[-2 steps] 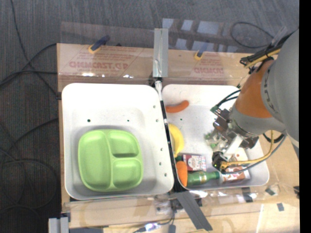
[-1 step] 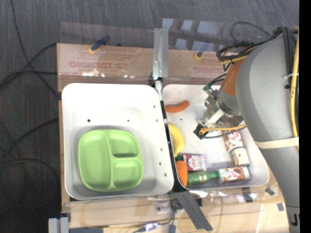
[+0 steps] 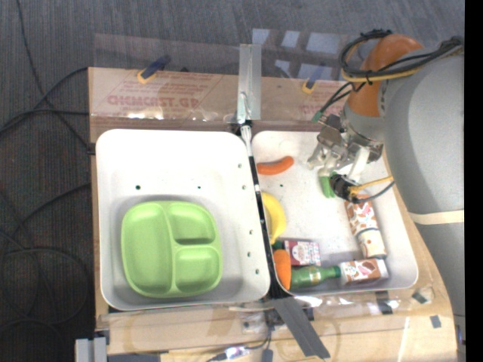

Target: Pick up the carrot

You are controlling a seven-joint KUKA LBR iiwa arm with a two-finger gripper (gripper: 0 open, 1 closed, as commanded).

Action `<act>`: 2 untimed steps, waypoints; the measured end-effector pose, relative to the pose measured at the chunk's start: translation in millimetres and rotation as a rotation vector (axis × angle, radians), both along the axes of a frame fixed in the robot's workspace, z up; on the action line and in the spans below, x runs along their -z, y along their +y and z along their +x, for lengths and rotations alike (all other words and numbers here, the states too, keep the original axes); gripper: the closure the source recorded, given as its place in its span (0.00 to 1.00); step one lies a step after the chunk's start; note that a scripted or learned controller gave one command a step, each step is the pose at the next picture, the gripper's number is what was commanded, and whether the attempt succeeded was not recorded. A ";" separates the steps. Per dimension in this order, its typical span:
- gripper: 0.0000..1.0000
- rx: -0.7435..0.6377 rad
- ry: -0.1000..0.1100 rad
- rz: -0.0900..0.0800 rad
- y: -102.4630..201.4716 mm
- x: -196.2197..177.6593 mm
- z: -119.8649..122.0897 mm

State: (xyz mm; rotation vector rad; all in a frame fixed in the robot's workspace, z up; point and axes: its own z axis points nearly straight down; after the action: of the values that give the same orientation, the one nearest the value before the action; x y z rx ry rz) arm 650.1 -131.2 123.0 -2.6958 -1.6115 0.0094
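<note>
The carrot [image 3: 275,165], a small orange curved piece, lies in the right bin [image 3: 400,274] near its upper left corner, close to the divider between the bins. My gripper [image 3: 329,159] hovers to the carrot's right, about a hand's width away and apart from it. It stands open with nothing between its fingers. A small green item [image 3: 326,184] lies just below the fingertips.
The right bin also holds a banana [image 3: 274,214], a second orange item [image 3: 281,268], a red box [image 3: 302,252], a green bottle [image 3: 313,277] and two juice cartons [image 3: 365,228]. A green divided plate [image 3: 172,247] sits in the left bin [image 3: 151,149].
</note>
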 end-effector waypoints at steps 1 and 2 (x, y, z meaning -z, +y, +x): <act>1.00 -0.002 0.007 -0.002 0.2 -5.4 -1.3; 1.00 0.143 0.003 0.002 4.0 -7.9 -25.6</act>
State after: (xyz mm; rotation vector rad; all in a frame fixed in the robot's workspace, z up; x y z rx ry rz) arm 624.5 -127.2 131.0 -2.8005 -1.4135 0.0109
